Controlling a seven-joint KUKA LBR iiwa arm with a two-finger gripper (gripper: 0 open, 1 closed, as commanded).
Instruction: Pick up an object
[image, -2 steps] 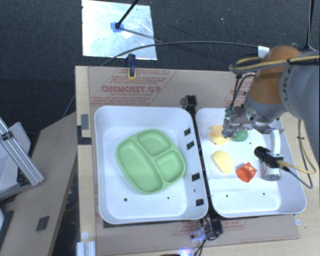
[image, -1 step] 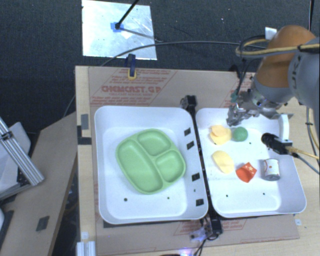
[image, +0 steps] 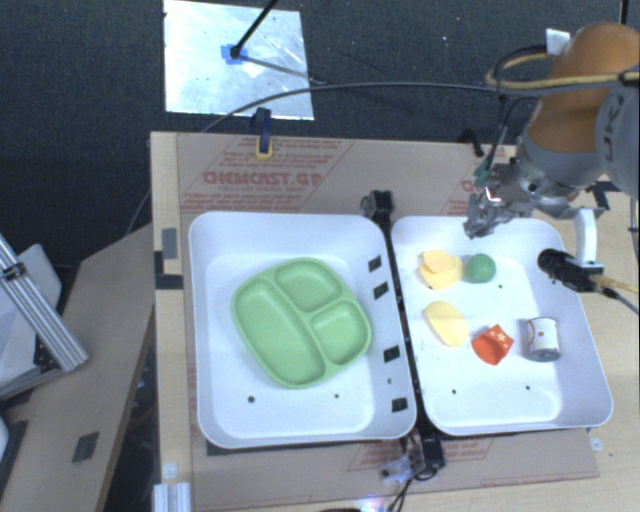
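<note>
Nearest, in the right bin (image: 560, 400): a red piece (image: 492, 345), a small white can (image: 542, 338) just right of it, a yellow piece (image: 446, 322) just left. Farther back in the same bin, a second yellow piece (image: 439, 268) touching or nearly touching a green ball (image: 481, 267). Left bin (image: 215, 400) holding a green tray (image: 301, 321) with three compartments. Farthest, the gripper (image: 484, 222) hanging over the right bin's far edge, its opening too small and blurred to tell. Ball lying just near of the tip, almost directly below; far yellow piece near and slightly left. Likely target one of those two, needing a short move toward the near side, then a descent. Ball round, so no long axis to line up with.
</note>
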